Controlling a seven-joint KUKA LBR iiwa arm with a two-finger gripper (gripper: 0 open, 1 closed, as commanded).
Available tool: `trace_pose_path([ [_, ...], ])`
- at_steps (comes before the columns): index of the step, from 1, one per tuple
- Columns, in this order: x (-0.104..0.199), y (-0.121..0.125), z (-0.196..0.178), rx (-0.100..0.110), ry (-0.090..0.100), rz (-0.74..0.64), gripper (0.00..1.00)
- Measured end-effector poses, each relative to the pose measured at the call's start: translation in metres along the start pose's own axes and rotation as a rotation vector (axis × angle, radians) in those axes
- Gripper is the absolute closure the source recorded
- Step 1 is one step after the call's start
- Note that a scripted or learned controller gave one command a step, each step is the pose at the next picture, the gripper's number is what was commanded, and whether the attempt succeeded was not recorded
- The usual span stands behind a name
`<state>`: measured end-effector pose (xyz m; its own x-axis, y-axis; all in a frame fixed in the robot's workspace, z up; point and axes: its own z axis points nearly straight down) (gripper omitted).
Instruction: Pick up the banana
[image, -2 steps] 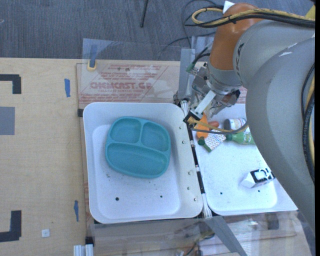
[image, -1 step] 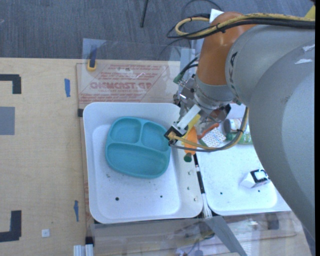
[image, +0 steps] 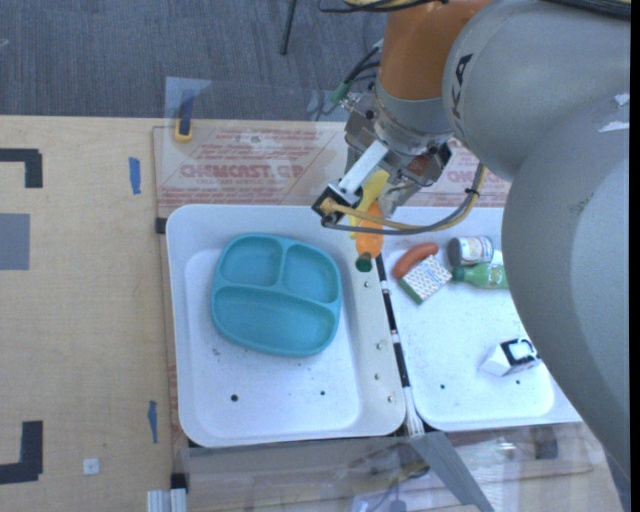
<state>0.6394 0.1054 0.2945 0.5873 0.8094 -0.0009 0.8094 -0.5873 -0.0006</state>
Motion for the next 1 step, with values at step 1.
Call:
trace_pose_path([
  [1,0.0721,-0.0223,0.0149,0.0,-0.001,-0.048,1.0],
])
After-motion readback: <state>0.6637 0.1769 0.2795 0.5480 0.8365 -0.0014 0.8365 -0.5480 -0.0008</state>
